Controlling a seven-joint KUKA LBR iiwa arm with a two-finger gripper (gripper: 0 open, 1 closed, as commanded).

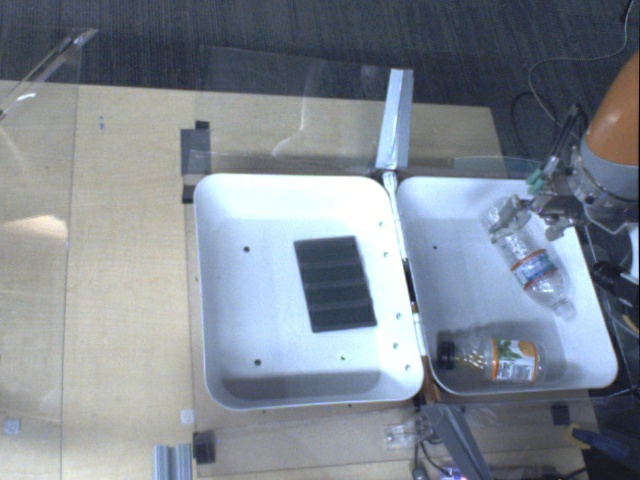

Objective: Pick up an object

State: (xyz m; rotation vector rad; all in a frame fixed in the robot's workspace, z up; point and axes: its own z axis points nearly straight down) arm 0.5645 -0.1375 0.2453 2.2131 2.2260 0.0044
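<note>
Pad [335,284] left bin [215,268] — bottles [532,266] right bin [440,218]

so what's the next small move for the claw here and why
Probably a short descent onto the clear water bottle. The claw sits at the right bin's far right, about over that bottle's upper end, and nothing shows between its fingers. The bottle lies flat and slanted, apart from the amber bottle near the front wall, so it is the nearer target. Lowering first would let the fingers straddle it.

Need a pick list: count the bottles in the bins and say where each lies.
2. A clear water bottle lies slantwise in the right bin, near its far right, by the gripper. A bottle with amber liquid lies on its side along that bin's near edge. None seems hidden.
</note>
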